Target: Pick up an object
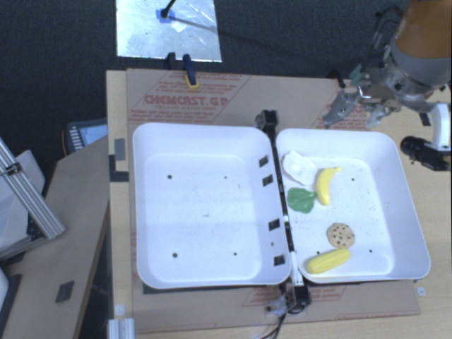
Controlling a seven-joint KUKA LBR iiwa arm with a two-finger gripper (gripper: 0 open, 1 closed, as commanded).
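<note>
We look down on a bench topped with brown cardboard (212,94) printed in red, where we read "CHEMCAST"; the rest is too faint. In the right bin (402,210) lie a banana (325,184), a white crumpled piece (299,166), a green leaf-like item (301,200), a cookie (340,235) and a yellow corn cob (328,260). The left bin (205,203) adjoins it. The gripper (357,110) hangs above the right bin's far rim, fingers spread apart and pinching nothing, arm slanting in from upper right.
</note>
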